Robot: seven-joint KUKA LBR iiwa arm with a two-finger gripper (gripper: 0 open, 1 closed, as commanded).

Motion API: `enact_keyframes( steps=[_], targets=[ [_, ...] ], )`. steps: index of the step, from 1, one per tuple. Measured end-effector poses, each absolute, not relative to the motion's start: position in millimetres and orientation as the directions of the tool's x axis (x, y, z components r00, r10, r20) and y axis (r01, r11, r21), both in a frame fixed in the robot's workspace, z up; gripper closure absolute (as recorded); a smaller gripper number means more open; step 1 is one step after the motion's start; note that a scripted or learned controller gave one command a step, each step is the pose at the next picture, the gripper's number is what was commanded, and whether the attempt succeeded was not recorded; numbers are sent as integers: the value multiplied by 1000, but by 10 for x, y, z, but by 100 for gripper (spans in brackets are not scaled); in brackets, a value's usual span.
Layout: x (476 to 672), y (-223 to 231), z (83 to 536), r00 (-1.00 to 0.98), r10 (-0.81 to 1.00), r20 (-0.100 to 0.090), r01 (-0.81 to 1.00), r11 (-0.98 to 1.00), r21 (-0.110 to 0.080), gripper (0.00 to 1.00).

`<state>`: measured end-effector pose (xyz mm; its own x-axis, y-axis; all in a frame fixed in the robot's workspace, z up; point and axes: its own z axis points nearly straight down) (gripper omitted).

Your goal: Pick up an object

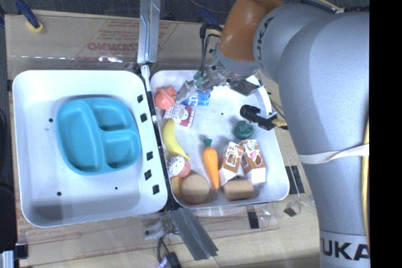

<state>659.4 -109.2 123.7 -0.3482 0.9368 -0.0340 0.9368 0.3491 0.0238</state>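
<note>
Where end effector (196, 90) reaches, blue-white packet (200, 98).

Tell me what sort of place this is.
Likely a robot grasping test bench: a KUKA arm reaches over two white bins, one full of toy food such as a carrot and banana.

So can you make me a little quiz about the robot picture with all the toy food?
1. True or false: the blue tray sits in the left bin.
2. What lies right beside the banana: A) the carrot, B) a spoon, C) a cup?
3. Fill in: the claw is over the ____ bin.

Key: 1 true; 2 A; 3 right
</note>
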Motion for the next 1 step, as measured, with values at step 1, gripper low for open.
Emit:
enact_keyframes(
  steps=[1],
  targets=[
    [6594, -1091, 1237, -348, 937, -34, 937, 349, 24, 0]
  ],
)
